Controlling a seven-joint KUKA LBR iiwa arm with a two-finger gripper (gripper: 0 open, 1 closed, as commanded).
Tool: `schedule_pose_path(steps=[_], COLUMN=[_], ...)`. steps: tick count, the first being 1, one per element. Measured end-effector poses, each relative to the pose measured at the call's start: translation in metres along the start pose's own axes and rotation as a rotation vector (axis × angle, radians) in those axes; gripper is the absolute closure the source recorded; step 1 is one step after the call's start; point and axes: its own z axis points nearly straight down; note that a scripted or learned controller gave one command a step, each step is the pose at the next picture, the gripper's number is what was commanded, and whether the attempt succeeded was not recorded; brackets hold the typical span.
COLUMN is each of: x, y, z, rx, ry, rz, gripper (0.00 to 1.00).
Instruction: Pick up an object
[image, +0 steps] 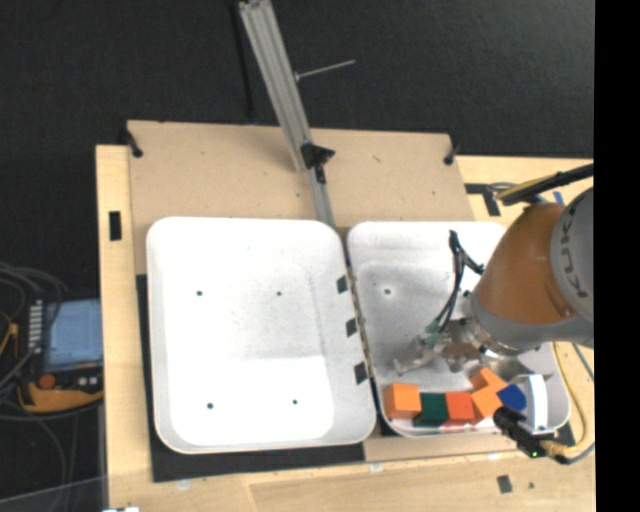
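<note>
My gripper hangs low in the right bin, just above a row of blocks along the bin's near wall. The row holds an orange block, a dark green block, a second orange block and, further right, another orange piece beside a blue block. The grey fingers point left and down, a short way above the leftmost orange block. Nothing shows between them. The orange-banded wrist covers the right part of the bin.
The left bin lies beside the right one, with a dividing rim and black clips between them. A metal pole rises at a slant behind the bins. A blue device with cables sits off the bench at far left.
</note>
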Motion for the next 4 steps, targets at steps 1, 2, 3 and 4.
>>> schedule_pose_path(steps=[1, 2, 3, 4], x=[-0.002, -0.002, -0.002, 0.000], y=[0.001, 0.003, 0.006, 0.015], z=[0.043, 0.032, -0.032, -0.079], rx=[-0.008, -0.013, -0.014, -0.012], ry=[-0.001, 0.000, -0.001, -0.001], rz=[0.000, 0.009, -0.007, -0.008], gripper=[0.00, 1.00, 1.00, 1.00])
